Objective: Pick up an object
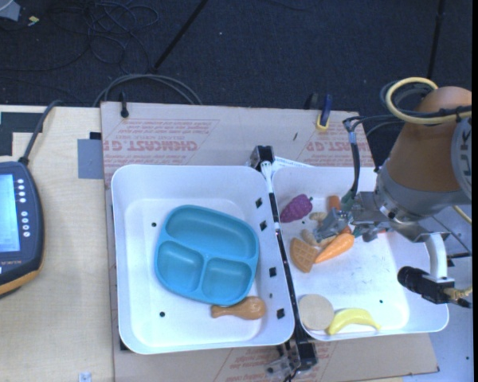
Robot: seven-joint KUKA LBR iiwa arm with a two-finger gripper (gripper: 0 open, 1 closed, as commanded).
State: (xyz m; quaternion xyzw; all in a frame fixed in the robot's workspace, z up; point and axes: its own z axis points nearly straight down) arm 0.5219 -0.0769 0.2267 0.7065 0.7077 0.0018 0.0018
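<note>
Banana (pixel 352 321) and round cracker (pixel 316 309) lie frontmost; gripper (pixel 332 228), grasp unclear, crowds carrot (pixel 334 248), waffle cone (pixel 303 255) and purple grapes (pixel 295 208).

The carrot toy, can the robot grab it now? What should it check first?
1. Gripper is over the right bin: ok.
2. Gripper is close to the carrot: ok.
3. Fingers around the carrot: cannot tell.
4. Carrot lies apart from other toys: not ok, the waffle cone touches it.
5. Purple grapes are out of the way: ok.
6. Banana and round cookie are far from the grab: ok.
</note>
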